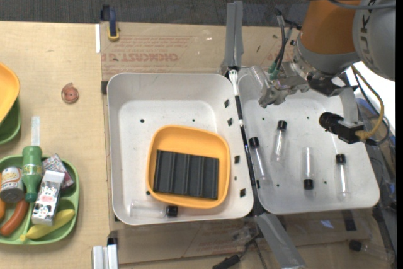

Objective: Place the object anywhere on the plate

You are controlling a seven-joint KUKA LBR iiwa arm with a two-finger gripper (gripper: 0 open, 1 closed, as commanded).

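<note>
An orange-yellow plate (189, 137) lies in the left bin (126, 135), with a black ridged block (186, 174) resting on it. Several clear tubes with black caps lie in the right bin (359, 192): one (279, 138) left of centre, one (308, 167) and one (340, 173) nearer the front. Another tube (254, 157) lies along the divide between the bins. One more tube (151, 210) sits in the left bin just in front of the plate. My gripper (272, 92) hangs over the right bin's far left corner, above and behind the tubes.
The arm's orange band (337, 6) and grey wrist loom over the right bin's far side, and a black fitting (337, 124) juts out at its right. Left of the bins stand a green tray of toy food (38, 198), a yellow bowl (6, 97) and a small pink disc (70, 94).
</note>
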